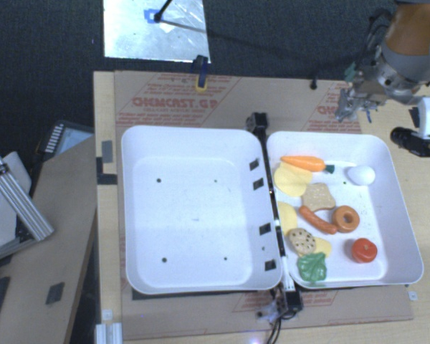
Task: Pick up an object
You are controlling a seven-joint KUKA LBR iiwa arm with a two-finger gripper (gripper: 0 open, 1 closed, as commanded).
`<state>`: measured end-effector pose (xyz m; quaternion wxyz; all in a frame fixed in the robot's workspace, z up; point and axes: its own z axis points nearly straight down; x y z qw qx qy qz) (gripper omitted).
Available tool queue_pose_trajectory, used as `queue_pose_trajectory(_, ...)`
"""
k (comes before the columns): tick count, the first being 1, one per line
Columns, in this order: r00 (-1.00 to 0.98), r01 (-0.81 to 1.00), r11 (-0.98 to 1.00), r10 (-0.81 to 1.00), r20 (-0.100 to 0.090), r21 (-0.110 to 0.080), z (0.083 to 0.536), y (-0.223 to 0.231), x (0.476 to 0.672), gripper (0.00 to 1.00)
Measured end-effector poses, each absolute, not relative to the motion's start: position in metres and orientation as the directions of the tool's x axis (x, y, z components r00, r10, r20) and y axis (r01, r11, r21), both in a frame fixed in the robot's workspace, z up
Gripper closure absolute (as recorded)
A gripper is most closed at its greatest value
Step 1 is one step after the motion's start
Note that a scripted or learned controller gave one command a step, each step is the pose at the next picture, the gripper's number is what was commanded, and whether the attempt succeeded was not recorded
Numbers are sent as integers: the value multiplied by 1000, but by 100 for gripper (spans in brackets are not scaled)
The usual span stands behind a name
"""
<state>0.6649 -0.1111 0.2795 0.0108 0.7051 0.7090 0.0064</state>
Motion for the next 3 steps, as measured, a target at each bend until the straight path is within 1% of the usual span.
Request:
queue_pose_trajectory(1, -2, 1000, 2, 1000, 3, -10, 179, -79, 616, 100)
queue_pose_trajectory(2, 1, 1000, -1, 1000, 1, -6, 90, -87, 563, 100)
queue_pose_trajectory(3, -1, 1000, 1, 1000, 0, 1, 94, -86, 566, 0)
